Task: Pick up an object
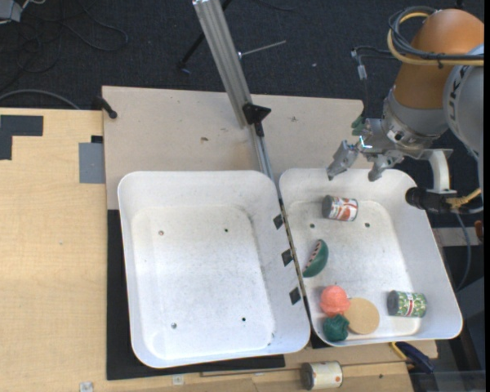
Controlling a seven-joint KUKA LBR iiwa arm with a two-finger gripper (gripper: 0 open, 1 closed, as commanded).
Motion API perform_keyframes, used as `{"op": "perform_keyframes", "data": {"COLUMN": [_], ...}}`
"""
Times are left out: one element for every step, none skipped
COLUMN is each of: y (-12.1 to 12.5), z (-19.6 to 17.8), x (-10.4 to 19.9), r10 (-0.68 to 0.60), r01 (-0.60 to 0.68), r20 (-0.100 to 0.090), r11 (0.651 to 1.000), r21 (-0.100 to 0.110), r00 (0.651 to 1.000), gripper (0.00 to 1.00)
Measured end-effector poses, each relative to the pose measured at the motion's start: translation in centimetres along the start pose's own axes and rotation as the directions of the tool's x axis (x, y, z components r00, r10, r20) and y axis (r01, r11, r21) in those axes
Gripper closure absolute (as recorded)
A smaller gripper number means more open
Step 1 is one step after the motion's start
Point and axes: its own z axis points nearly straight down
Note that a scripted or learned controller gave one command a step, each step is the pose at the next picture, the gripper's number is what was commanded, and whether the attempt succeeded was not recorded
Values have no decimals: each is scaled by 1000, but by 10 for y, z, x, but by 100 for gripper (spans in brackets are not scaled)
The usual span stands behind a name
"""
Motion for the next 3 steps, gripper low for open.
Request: {"op": "perform_keyframes", "data": {"y": [1, -4, 4], "z": [-3, 42, 102], "x": [0, -4, -5], "r10": [-3, 1, -2], "r01": [3, -1, 2], "r20": [2, 1, 1], "r11": [1000, 1000, 1000], "r21": [-5, -1, -1], "r00": [1000, 1000, 1000], "gripper": [0, 0, 0]}}
